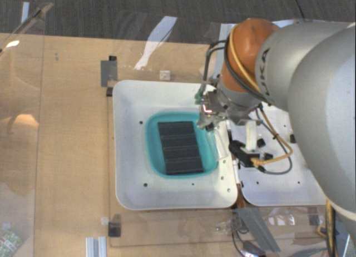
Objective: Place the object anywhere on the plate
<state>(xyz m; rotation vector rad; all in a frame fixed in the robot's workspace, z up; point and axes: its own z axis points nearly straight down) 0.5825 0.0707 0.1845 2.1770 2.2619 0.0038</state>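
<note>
A teal plate [153, 139] lies in the left white bin [130, 172]. A black ridged rectangular object [179, 147] rests flat on the plate, long side running front to back. My gripper [207, 118] hangs over the plate's back right corner, just right of the object's far end. Nothing shows in its grasp. The wrist and the orange band [247, 44] above it hide the bin's right rim.
The right white bin [278, 186] lies under the arm, with black and yellow cables [261, 158] draped over its left part. Clamps [109, 72] stand at the left bin's corners. The wooden bench stretches to the left.
</note>
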